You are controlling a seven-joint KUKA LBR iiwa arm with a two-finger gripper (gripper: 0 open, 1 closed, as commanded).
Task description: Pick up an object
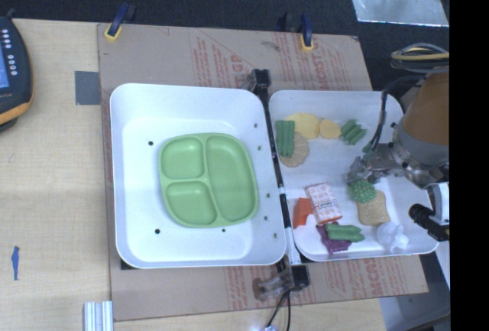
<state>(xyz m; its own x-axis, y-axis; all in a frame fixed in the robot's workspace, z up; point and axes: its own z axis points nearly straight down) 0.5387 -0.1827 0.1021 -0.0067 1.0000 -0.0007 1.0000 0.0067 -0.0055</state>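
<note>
Spotted a bumpy dark-green toy vegetable (361, 190) in the right-hand shallow white bin (336, 253), towards its right side, touching the upper edge of a tan toast-like square slice (373, 209). Noted the grey two-finger gripper (368, 167) just above that vegetable in the view, very close or touching; could not tell how far open it was, nor whether it had hold of anything. Counted further in the same bin: a red-and-white printed packet (324, 202) to the left of the vegetable, a small orange block (302, 211) against the left wall, a green pod-shaped piece (344, 232) lying on a purple piece (334, 244) near the front wall, and a crumpled white lump (393, 236) in the front right corner. Found along the far side a long green ridged piece (285, 137), a tan round cracker (296, 152), two pale yellow discs (307, 124), and a bunch of green bean-like sticks (352, 131). Saw bare white floor in the middle of that bin, between packet and sticks. Saw in the left-hand white bin (126, 169) one light-green three-compartment plastic plate (208, 179), near the centre, with bare floor on all sides up to the walls.
</note>
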